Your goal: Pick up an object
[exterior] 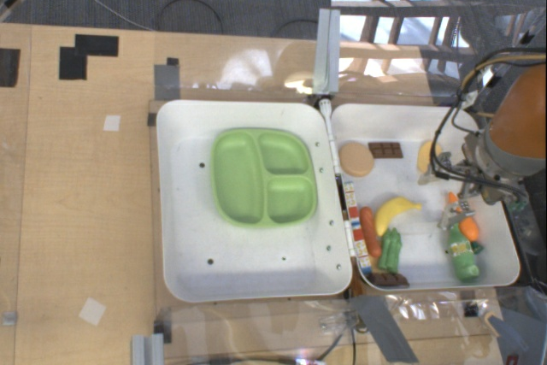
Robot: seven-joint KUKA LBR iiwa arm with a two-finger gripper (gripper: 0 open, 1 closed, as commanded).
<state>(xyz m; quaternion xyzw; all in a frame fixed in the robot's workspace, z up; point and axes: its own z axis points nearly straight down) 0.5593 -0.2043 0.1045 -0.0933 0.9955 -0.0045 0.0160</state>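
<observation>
The arm is reaching in from the right edge of the frame, its orange band showing, and the claw point(458, 203) is hanging low over the right bin point(410, 120), at the right side of it. How wide the claw is standing, I cannot tell from here; cables and wrist are covering it, and I am seeing nothing clearly gripped.

The pickable things are all sitting in that right bin: a green bottle point(464, 256) with an orange piece point(469, 227) just beside the claw at lower right, a banana point(396, 210) in the middle, a red-orange carrot-like piece point(368, 224) and a green item point(391, 250) touching or nearly touching it, a round tan cookie point(356, 159) and a chocolate bar point(385, 151) higher up. The left bin point(179, 269) is carrying a green divided plate point(261, 176).

The risk, as I'm judging it: the bottle and orange piece are crowding together near the bin's right wall, so the claw could be closing on both, or nudging the bottle so it rolls away. The wall could also be blocking a finger, leaving a closing on air.
</observation>
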